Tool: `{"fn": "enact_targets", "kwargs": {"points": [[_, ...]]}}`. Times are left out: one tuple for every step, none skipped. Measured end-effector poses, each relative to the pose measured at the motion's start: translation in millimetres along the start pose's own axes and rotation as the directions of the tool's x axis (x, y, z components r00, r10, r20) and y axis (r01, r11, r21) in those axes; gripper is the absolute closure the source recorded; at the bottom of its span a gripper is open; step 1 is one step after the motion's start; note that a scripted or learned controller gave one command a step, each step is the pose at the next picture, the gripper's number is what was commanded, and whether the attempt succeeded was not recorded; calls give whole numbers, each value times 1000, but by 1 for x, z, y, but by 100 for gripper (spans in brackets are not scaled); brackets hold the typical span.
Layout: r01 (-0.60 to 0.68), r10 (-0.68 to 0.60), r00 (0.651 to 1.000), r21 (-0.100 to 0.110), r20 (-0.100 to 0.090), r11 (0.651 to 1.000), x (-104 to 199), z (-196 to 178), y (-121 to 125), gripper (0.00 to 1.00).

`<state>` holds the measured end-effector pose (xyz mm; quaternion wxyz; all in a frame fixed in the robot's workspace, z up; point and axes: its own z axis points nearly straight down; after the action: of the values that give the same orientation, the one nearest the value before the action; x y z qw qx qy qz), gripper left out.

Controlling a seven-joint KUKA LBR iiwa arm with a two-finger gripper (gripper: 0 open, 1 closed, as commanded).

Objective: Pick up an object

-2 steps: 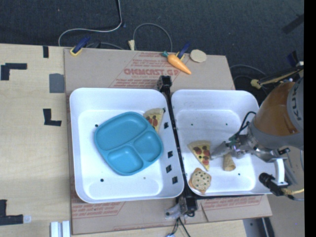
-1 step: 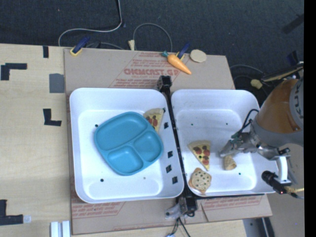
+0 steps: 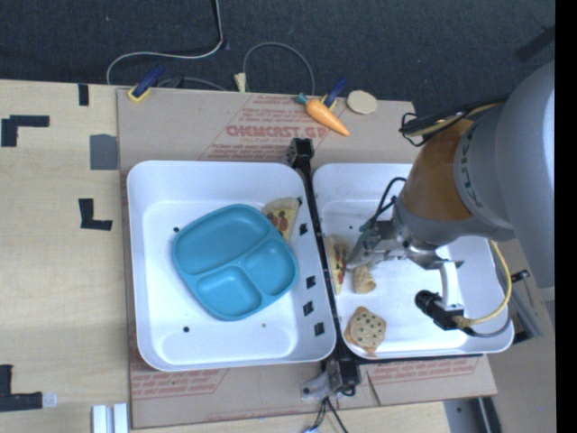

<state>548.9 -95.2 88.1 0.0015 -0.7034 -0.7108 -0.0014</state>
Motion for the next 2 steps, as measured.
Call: {"fn": "enact_targets", "kwargs": {"points": [[-1, 1, 1000, -9, 2, 1000, 66, -102, 9, 100], [-3, 3, 1000, 1, 2, 1000, 121, -100, 7, 100]]}}
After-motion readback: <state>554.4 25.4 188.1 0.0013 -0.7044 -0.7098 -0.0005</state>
